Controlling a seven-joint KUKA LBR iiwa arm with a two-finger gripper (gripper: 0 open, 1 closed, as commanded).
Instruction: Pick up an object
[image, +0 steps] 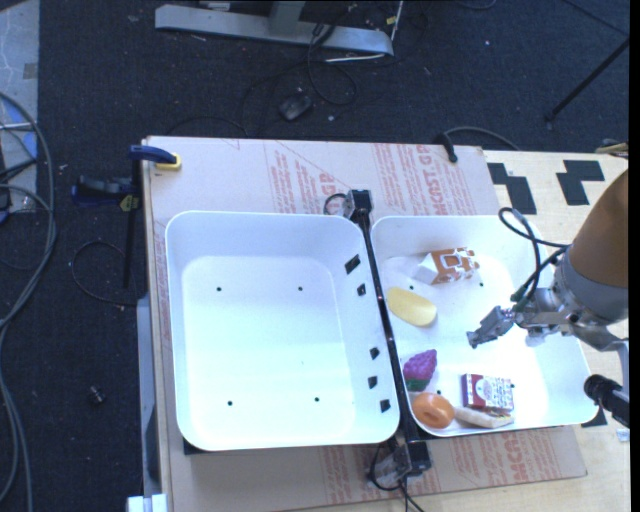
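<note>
We saw the gripper (487, 331) hovering in the right bin (560, 412), finger state unclear, nearest the red-and-white packet (488, 392) just below it.

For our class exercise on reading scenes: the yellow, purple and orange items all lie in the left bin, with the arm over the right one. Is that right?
Not quite. The camera view shows the yellow item, purple item and orange item in the right bin, not the left bin. The arm is indeed over the right one.
</note>
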